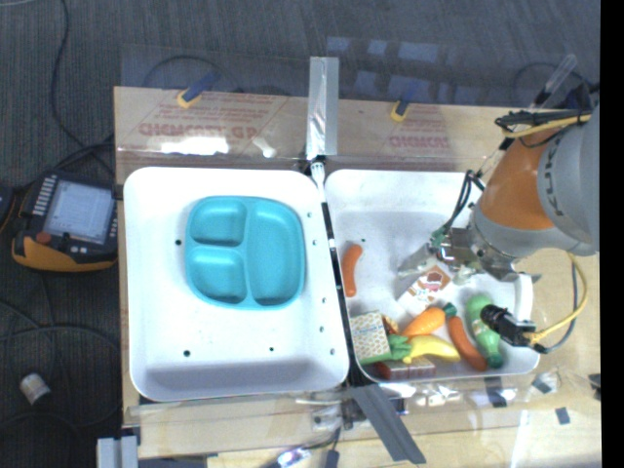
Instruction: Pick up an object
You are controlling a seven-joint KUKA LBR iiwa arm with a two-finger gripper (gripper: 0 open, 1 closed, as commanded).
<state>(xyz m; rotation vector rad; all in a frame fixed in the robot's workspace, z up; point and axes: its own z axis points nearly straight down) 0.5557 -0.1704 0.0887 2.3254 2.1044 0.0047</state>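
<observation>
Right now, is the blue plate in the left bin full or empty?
Empty. The blue plate lies flat in the left bin, and all three of its compartments show only bare blue surface, with nothing in them.

The grey arm [575,188] is reaching in from the right, its orange band [515,198] showing above the wrist. The gripper [436,259] is pointing down and leftward, hanging low.

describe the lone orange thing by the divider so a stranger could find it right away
Look in the right bin, along its left wall next to the left bin holding the blue plate. The small orange sausage lies there lengthwise on bare white floor, alone, apart from the toy pile at the near edge.
</observation>
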